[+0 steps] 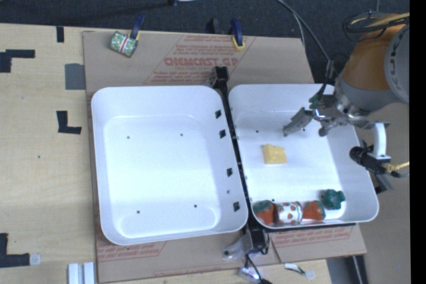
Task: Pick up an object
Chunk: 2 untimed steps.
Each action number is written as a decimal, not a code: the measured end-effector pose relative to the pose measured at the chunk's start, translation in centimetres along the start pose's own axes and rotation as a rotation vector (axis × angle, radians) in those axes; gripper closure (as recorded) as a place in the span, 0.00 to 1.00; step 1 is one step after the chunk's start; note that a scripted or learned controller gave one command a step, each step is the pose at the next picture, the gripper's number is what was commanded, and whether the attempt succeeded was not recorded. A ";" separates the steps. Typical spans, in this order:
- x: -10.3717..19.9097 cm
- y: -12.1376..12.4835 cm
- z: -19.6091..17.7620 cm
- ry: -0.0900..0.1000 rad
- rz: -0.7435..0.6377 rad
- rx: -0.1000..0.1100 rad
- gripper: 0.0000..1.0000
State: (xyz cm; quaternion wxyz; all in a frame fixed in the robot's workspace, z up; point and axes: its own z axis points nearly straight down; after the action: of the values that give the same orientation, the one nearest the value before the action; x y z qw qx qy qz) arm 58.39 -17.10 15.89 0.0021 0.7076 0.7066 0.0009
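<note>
In the right bin (346, 163), a pale yellow block (274, 154) lies near the middle of the floor. Against the bin's front wall sit a red and green piece (265, 211), a white and red can (288, 213), an orange-red piece (313, 211) and a dark green piece (331, 197). My gripper (309, 126) hangs over the bin's back right part, up and to the right of the yellow block. It is open, its two fingers spread apart with nothing between them.
The left bin (106, 143) stands beside the right one, with a black divider (229, 143) between them. A small green box (124, 43) lies on the cardboard behind the left bin. Clamps (236, 35) hold the cardboard's back edge.
</note>
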 end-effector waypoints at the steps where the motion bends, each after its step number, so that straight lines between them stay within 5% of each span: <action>1: 3.8 0.8 7.7 0.002 -0.004 0.007 0.00; 2: 1.3 -2.6 2.0 0.001 0.001 0.002 0.00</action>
State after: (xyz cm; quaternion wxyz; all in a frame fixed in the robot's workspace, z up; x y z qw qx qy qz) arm 55.76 -15.84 13.91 0.0012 0.7078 0.7064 0.0004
